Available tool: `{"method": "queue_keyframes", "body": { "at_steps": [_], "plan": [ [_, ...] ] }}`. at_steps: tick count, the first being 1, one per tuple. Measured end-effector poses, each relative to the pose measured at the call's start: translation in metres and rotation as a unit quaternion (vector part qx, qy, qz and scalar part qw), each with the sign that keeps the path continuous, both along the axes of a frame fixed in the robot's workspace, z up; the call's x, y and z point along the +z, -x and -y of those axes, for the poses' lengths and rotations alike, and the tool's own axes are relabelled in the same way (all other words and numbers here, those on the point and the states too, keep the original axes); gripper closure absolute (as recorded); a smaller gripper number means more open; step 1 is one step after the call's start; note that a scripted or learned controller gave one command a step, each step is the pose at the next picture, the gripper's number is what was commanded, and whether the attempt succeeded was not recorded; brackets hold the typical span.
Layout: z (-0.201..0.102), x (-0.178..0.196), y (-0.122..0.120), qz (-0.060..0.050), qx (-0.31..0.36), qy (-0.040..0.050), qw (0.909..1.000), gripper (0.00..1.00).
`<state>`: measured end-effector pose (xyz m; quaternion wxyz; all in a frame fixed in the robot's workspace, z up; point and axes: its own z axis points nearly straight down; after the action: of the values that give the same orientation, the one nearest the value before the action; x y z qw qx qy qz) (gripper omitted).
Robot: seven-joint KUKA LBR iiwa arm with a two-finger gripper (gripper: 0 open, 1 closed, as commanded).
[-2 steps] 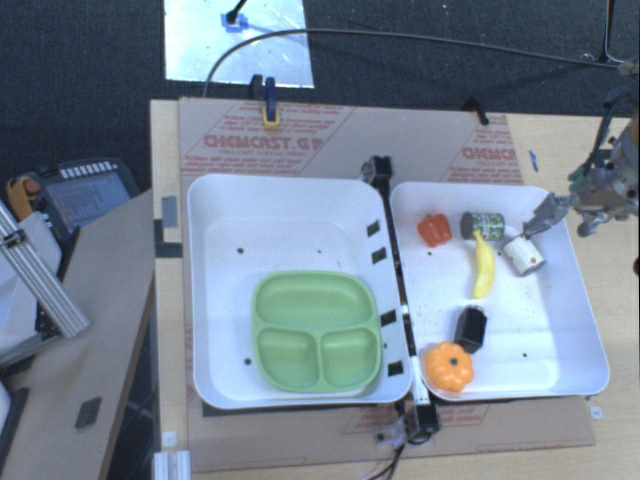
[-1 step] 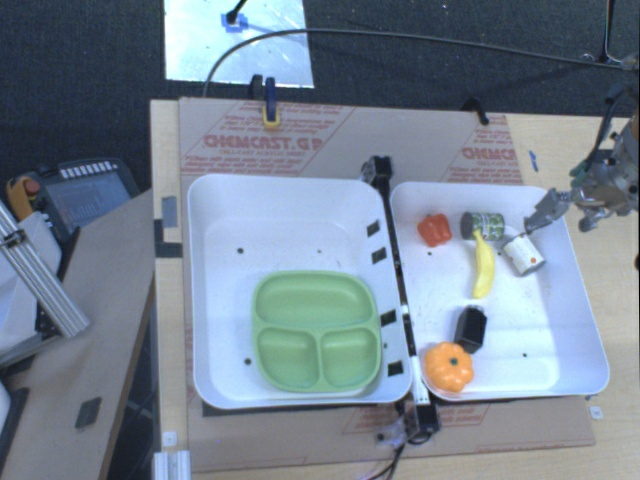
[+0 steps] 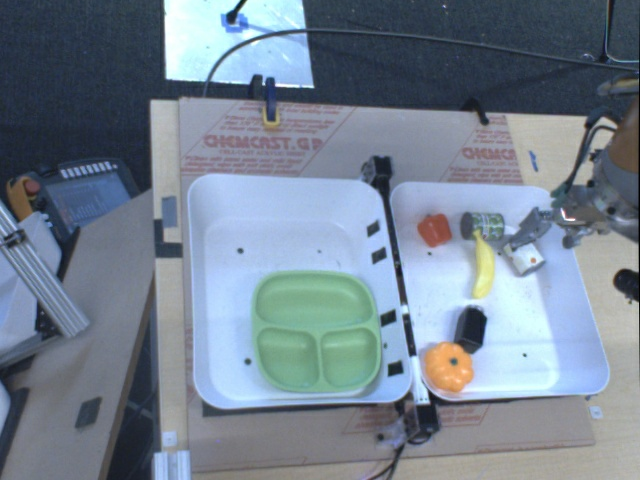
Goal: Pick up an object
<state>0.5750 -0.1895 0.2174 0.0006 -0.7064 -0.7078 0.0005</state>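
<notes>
While you look down on the bench (image 3: 120, 268), you have two shallow white bins side by side, smooth and glossy with rounded corners: the left bin (image 3: 225, 228) carries a pale green moulded tray (image 3: 317, 330) with three compartments, matte plastic, lying toward its near edge. Your right bin (image 3: 560, 338) holds the loose objects. Largest of these is a slim yellow banana (image 3: 483, 265), curved and lying roughly lengthwise near the bin's middle, its upper tip touching a small green can (image 3: 484, 225) on its side. Left of the can sits a squat red-orange pepper (image 3: 434, 230). Nearer you, a ribbed orange pumpkin (image 3: 449, 366) rests in the bin's near left corner, with a small black block (image 3: 470, 328) just beside it. Your arm comes in low from the right, and the gripper (image 3: 527, 242) hangs over the bin's far right part, just right of the banana; a small white piece seems to sit at its tip, but you cannot tell whether the fingers grip it.
</notes>
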Motion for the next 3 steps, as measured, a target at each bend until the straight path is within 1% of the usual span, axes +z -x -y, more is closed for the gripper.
{"method": "queue_keyframes", "body": {
  "at_steps": [1, 2, 3],
  "plan": [
    [-0.002, -0.061, -0.005, -0.001, 0.000, -0.0005, 1.0000, 0.00],
    [-0.003, -0.113, -0.017, 0.006, 0.002, -0.0028, 1.0000, 0.00],
    [-0.002, -0.104, -0.016, 0.006, 0.002, -0.0002, 1.0000, 1.00]
  ]
}}
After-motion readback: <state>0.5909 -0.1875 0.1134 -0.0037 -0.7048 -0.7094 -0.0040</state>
